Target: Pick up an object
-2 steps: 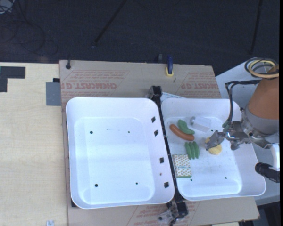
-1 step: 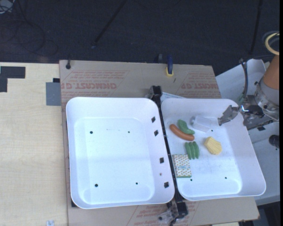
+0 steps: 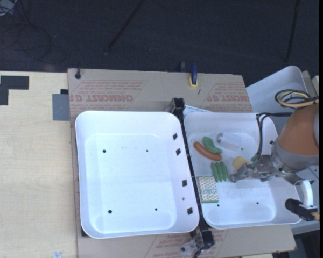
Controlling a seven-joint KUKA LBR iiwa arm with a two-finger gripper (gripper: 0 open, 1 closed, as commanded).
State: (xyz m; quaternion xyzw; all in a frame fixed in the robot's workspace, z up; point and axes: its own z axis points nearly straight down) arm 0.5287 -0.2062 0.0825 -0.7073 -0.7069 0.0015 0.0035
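In the right bin lie several small objects: an orange-red sausage, a green pickle just above it, a green ridged piece, a yellow block, a clear plastic item and a patterned green-white packet by the bin's left wall. My gripper hangs low over the bin's middle, just below the yellow block and right of the green ridged piece. Nothing shows between its fingertips.
The left bin sits beside the right one, a black clamp strip between them. Both rest on a cardboard sheet. The arm's orange band and cables stand over the right bin's right edge.
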